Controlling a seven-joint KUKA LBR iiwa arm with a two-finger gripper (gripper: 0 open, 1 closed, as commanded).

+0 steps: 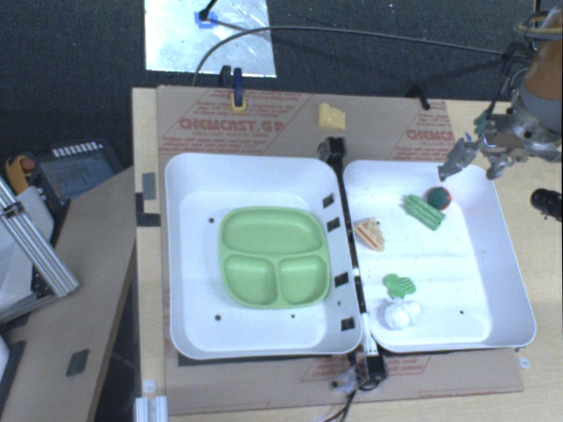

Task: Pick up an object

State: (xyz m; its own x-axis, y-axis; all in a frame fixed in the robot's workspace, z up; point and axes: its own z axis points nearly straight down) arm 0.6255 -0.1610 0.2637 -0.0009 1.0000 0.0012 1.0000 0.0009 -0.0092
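My gripper (475, 163) hangs over the far right corner of the right bin (493, 323), its two fingers spread open with nothing between them. Just below and left of it lie a small red-and-green ball (440, 198) and a green ridged stick (422, 211). Closer to the divider rests a tan sandwich-like wedge (369, 234). Near the front of the same bin sit a green leafy piece (398, 284) and a white lumpy object (398, 313), touching each other.
The left bin (189, 183) holds a green sectioned plate (271, 255). A yellow block (332, 115) lies on the cardboard behind the bins. A cable runs across the back, and a metal rail (31, 244) and a device stand off to the left.
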